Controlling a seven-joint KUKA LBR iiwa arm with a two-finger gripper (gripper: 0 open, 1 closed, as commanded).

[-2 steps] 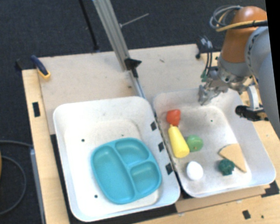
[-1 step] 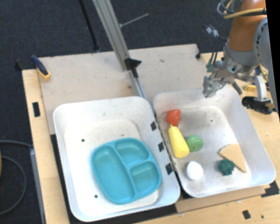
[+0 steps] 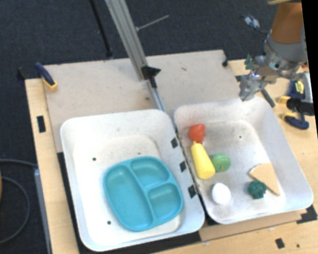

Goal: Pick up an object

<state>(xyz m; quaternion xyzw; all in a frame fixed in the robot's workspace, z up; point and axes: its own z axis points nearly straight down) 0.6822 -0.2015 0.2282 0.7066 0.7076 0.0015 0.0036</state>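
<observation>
A round white ball (image 3: pixel 220 193) lies at the right bin's (image 3: pixel 287 136) near edge, beside a long yellow piece (image 3: pixel 202 160). The gripper (image 3: pixel 249 89) is blurred; its grip cannot be told.

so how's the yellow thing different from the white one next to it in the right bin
The yellow object is elongated and lies lengthwise, its far end touching a red piece; the white object is round and compact. The yellow one is clearly larger than the white one. The yellow one rests against a green ball; the white one sits apart from it. Both lie near the right bin's left wall.
</observation>
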